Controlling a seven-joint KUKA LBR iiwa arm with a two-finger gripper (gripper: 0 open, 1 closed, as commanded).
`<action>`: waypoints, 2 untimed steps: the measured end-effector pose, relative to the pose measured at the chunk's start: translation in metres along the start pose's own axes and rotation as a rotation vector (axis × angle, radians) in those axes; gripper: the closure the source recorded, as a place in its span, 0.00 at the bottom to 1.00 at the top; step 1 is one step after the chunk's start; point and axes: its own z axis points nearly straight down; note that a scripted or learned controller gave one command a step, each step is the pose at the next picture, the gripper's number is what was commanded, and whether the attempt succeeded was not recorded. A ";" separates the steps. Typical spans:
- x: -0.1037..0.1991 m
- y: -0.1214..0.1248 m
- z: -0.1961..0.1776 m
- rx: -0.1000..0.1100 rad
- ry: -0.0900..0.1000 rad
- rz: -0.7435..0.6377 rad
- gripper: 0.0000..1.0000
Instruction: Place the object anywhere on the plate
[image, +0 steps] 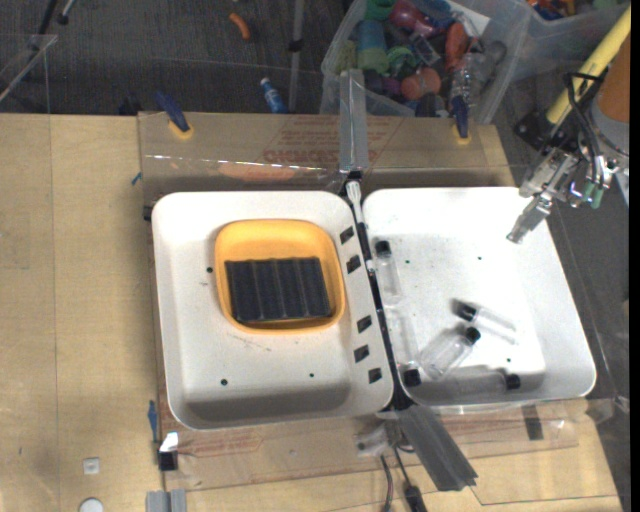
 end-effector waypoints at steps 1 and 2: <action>0.002 0.001 0.010 -0.001 0.005 -0.212 0.00; -0.006 -0.011 0.008 -0.001 0.000 -0.313 0.00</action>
